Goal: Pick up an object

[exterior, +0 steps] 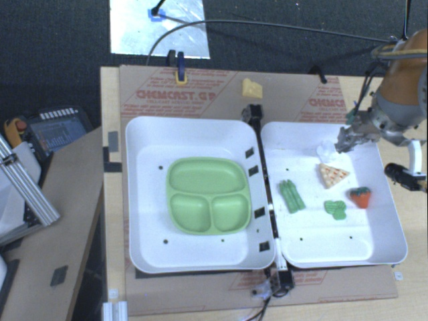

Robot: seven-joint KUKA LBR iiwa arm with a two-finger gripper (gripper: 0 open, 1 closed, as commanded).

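Note:
The right bin [384,243] holds several small toy foods. A pizza slice [333,174] lies near its middle right, with a red strawberry-like piece [361,196] and a green leafy piece [336,209] below it. A bundle of green stalks [291,196] lies further left. A pale translucent item [326,151] rests near the bin's far side. My gripper [344,142] hangs over the bin's far right part, right beside that pale item and just above the pizza slice. I see nothing held in it.
A green divided plate [208,195] sits in the left bin [144,146]. A yellow wedge [252,87] lies on the cardboard behind the bins. A black clamp strip [263,186] runs between the two bins. A black fixture [404,174] juts in at the right bin's edge.

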